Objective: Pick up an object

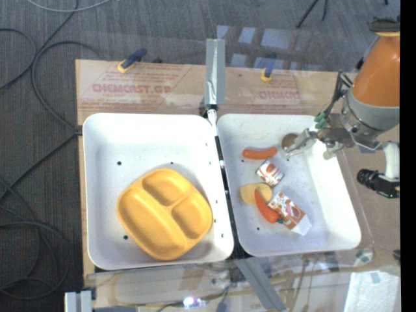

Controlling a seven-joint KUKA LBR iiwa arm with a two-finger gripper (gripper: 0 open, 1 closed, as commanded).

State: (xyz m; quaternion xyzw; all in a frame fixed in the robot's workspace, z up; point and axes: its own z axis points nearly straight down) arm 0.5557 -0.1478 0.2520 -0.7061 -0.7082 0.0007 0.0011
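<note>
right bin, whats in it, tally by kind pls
Sausage: 1
Carrot: 1
Yellow potato-like piece: 1
Small red-and-white packet: 1
Larger red-and-white packet: 1
Small brown round piece, by the pincer: 1
Total: 6

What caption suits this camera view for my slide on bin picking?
KUKA arm's claw hovers over the right bin near a toy sausage; a yellow divided plate fills the left bin.

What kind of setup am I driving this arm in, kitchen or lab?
Most likely a robotics lab bench: two white bins on taped cardboard, toy food such as a sausage, and loose cables on grey carpet.
</note>
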